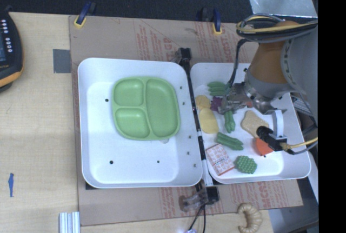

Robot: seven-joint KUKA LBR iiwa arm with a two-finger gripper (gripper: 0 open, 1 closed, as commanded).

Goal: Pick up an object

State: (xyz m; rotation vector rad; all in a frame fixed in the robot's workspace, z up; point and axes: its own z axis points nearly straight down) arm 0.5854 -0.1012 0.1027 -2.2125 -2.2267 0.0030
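My gripper (233, 101) hangs low in the right bin (292, 172), at its middle left. Directly under and beside it lie a purple toy (218, 103) and a long green bean (230, 120). A second green piece (217, 87) sits just behind them. To the left are two pale yellow pieces (202, 101) (208, 120). Nearer the front are a green pickle (230, 141), a tan bread slice (252, 122), an orange-red piece (263, 147), a small printed packet (219, 159) and a knobbly green piece (246, 164). I see nothing lifted off the bin floor.
The left bin (97, 167) holds a light green divided plate (146, 107). The arm's grey body and orange band (270, 64) cover the right bin's back right part. A black handset (8, 48) lies at the far left of the bench.
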